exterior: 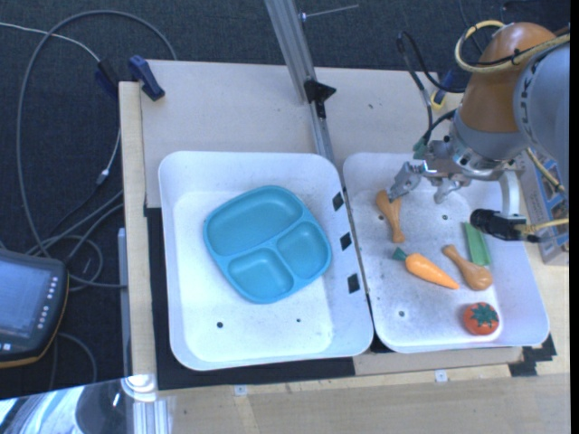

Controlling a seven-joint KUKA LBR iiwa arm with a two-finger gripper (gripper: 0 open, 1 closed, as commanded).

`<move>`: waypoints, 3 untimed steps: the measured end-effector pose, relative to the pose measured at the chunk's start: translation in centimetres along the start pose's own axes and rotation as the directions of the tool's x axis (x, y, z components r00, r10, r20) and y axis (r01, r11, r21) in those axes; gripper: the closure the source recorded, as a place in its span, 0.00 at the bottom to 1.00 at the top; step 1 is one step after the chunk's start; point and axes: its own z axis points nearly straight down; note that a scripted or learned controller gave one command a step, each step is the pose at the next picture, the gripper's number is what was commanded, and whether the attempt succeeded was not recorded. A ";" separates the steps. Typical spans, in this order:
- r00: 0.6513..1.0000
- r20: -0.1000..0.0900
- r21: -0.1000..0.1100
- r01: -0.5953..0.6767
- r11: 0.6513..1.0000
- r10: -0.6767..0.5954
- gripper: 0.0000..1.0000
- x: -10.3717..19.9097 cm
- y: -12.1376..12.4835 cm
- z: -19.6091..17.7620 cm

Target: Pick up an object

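In the right bin (398, 328) lie a brown drumstick-shaped piece (391, 215), an orange carrot (429, 270), a tan drumstick (469, 268), a green stick (476, 242) and a red tomato (481, 318). My gripper (423, 183) hangs over the far part of this bin, just above the upper end of the brown piece. Its fingers (402, 183) are spread apart and nothing is between them.
The left bin (190, 333) holds a blue three-compartment plate (267, 242). A metal pole (291, 34) slants across the back of the bench down to the seam between the bins. Cables and a tablet lie off the bench at left.
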 end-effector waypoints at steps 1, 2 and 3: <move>1.000 0.000 0.001 -0.001 1.000 0.001 0.00 0.1 -0.1 5.3; 1.000 0.000 -0.008 -0.001 1.000 0.001 1.00 0.1 0.1 3.8; 1.000 0.003 -0.014 -0.001 1.000 0.001 1.00 0.3 -0.6 -1.2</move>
